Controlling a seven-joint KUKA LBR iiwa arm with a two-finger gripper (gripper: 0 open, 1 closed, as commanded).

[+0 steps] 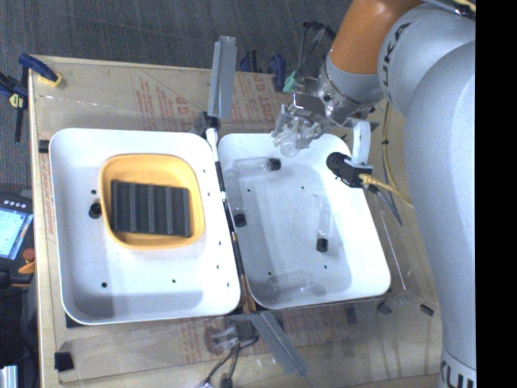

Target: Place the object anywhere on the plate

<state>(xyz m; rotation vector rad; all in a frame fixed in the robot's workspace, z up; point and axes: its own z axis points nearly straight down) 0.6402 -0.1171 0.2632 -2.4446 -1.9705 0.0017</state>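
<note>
Camera view, looking down at a slant: two white bins sit side by side on the bench. The left bin (73, 289) carries the plate (153, 172), a yellow one with a dark ribbed block (151, 208) lying across its middle, roughly centred in the bin, likely so a drop anywhere nearby lands on it. The right bin (367, 273) holds what looks like clear plastic pieces with dark caps, one near its far edge (262, 165) and one toward its right edge (324, 231); which is the object to move I cannot tell. The gripper (295, 132) hangs over the far edge of the right bin, near the far clear piece. Nothing is visibly caught by it; its own state is unclear against the clutter. Judging by this, the pick is not yet made.
</note>
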